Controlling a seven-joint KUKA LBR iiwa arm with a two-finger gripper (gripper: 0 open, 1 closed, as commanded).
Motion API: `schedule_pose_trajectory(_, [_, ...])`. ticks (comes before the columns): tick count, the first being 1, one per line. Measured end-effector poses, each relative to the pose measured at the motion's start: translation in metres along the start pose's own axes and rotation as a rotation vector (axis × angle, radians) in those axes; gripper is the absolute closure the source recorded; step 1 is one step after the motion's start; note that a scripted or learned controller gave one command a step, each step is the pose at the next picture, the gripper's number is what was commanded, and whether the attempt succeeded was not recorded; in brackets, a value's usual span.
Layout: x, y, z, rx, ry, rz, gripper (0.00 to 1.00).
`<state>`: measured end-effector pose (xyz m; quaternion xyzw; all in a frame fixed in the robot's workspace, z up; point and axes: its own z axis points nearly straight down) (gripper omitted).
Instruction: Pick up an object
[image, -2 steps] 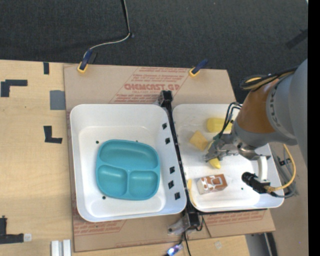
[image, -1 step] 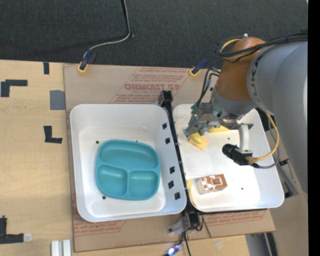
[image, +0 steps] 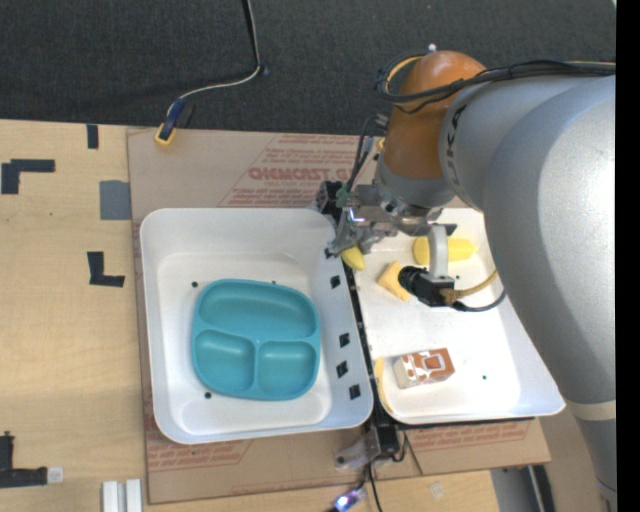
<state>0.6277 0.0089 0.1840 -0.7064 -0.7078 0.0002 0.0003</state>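
My gripper (image: 347, 238) hangs over the wall between the two bins, near their far end. Right below it, at the left edge of the right bin (image: 520, 400), lies a small yellow piece (image: 354, 259); whether the two touch is unclear. A yellow wedge (image: 391, 283) lies just to its right, and another yellow object (image: 447, 250) sits partly behind the wrist. A small brown and white box (image: 423, 368) rests toward the near end of the right bin.
A teal divided plate (image: 257, 338) lies in the left bin (image: 165, 250). A black part with a cable (image: 424, 286) hangs off the wrist above the right bin. The bulky grey arm (image: 560, 200) covers that bin's right side. Cardboard lies under both bins.
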Motion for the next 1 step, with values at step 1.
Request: schedule_pose_trajectory(1, [0.0742, -0.0056, -0.0173, 0.0, 0.003, -0.007, 1.0])
